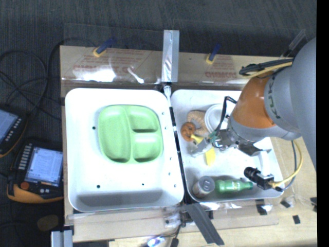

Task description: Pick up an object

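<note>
A wooden bench is seen from above on dark carpet, bearing two shallow white bins side by side. In the left bin (82, 189) a green divided tray (129, 133) lies flat. The right bin (275, 161) holds a cluster of objects: a green bottle (229, 185) lying along the near wall, a white cup (215, 118), a brownish lump (196, 116) and a yellow piece (209, 157). The gripper (218, 139) is lowered among them (whether its fingers are spread or closed cannot be told), so nothing is judged held. The reach step appears in hand; a clean closure on one item is called for next
</note>
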You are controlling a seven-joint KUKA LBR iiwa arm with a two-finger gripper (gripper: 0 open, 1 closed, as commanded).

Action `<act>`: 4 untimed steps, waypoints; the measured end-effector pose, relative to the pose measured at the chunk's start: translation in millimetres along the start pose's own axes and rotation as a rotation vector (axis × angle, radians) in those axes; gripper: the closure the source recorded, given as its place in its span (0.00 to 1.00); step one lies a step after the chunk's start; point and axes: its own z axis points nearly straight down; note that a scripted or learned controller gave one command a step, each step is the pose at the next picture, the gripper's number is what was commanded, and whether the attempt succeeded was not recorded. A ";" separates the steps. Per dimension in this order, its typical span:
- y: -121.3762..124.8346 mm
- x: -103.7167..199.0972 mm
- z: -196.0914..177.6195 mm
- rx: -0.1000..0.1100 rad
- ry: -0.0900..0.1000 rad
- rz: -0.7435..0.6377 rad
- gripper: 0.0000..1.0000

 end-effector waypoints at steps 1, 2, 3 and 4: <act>1.6 0.4 -10.0 -0.004 0.000 0.000 1.00; -6.0 1.0 -51.6 0.010 0.000 0.179 1.00; 42.7 74.5 -108.7 0.009 0.000 0.126 1.00; -15.0 77.4 -169.1 0.009 0.000 0.014 1.00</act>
